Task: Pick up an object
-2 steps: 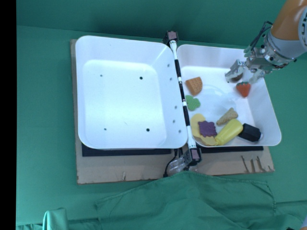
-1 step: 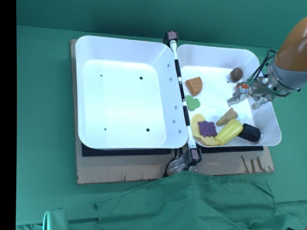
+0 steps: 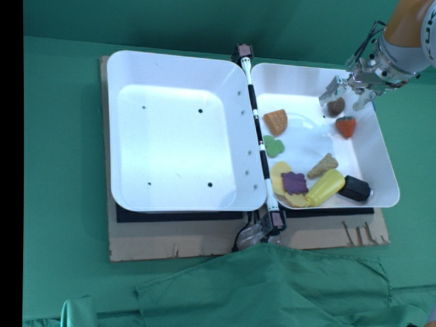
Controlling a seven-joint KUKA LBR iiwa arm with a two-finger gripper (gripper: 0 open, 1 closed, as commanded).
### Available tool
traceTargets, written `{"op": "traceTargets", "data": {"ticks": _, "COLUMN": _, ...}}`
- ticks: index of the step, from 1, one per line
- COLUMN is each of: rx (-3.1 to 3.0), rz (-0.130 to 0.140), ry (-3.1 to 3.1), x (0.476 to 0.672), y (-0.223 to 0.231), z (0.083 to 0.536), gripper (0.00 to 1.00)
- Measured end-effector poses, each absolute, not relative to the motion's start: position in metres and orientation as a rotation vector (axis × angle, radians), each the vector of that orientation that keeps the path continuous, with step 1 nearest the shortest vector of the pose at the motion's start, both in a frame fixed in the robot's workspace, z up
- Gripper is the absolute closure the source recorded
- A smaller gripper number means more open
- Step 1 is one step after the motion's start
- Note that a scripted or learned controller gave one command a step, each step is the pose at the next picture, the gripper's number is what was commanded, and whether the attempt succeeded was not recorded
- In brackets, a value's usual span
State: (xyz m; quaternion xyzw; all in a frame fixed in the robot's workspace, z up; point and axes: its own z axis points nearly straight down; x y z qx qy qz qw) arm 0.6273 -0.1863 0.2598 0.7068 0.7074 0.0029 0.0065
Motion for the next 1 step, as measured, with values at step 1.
{"op": "traceTargets", "data": {"ticks": 1, "rx": 2.231, "rz": -0.004, "ry": 2.213, "x": 0.5354, "y": -0.1881, "z": 0.2437, "gripper": 0.00}}
